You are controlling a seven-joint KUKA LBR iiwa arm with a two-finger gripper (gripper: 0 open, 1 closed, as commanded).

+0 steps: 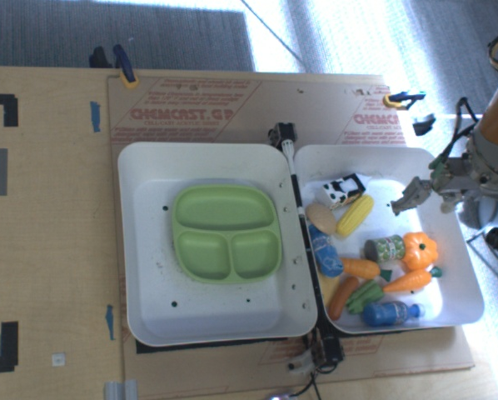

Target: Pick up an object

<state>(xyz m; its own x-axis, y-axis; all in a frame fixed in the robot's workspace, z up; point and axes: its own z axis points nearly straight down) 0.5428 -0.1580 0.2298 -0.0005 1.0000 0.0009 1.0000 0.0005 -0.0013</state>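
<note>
Arm (486,152): enters from the right edge, grey, with an orange band showing at the upper right.
Wrist: angled toward the left, low over the right side.
Gripper (409,198): points left and slightly down, at the end of the wrist.
Fingers (415,192): grey, spread a little apart, nothing seen between them.

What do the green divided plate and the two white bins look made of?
Green three-compartment plate: likely moulded plastic, matte, given its uniform colour, soft rounded dividers and lack of sharp glare. Shallow white left bin and shallow white right bin: probably thin formed plastic, smooth with a slight sheen, given their rounded corners and rolled rims. Painted metal can't be ruled out.
</note>
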